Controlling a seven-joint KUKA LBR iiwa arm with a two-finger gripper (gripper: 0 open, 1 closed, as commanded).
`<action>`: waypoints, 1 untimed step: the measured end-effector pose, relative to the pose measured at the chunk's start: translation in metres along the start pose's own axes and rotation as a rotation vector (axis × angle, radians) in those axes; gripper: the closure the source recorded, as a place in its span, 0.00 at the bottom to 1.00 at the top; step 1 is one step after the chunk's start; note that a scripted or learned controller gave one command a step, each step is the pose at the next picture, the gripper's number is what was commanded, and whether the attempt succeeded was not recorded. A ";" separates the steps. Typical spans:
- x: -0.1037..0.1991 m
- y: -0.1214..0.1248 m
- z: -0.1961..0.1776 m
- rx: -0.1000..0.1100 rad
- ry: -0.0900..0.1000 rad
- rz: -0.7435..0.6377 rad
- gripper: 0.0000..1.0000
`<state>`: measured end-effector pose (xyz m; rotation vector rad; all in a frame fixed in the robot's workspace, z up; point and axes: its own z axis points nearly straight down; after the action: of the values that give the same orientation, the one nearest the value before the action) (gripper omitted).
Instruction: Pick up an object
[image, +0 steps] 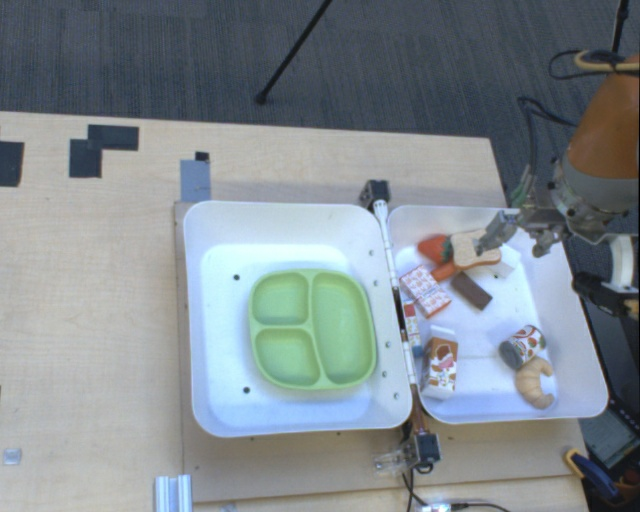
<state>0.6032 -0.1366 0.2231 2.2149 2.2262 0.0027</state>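
Observation:
My gripper (520, 238) hangs over the back of the right bin (590, 375), open with nothing between its fingers. Its left finger (494, 234) is just right of a tan bread slice (472, 250), which leans against an orange-red carrot-like piece (434, 249). In front of these lie a brown bar (472, 291) and a red-and-white checked box (425, 292). Further forward are a small carton (441, 365), a short can (522, 347) and a croissant (536, 383).
The left bin (215, 290) holds a green divided plate (312, 330). A ridge with a black clamp (376, 192) separates the two bins. The arm's orange band (610, 125) stands above the right bin's back right corner.

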 end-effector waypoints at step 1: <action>-0.022 0.016 0.137 -0.003 -0.001 0.002 0.00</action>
<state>0.6197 -0.1584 0.0858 2.2156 2.2214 0.0043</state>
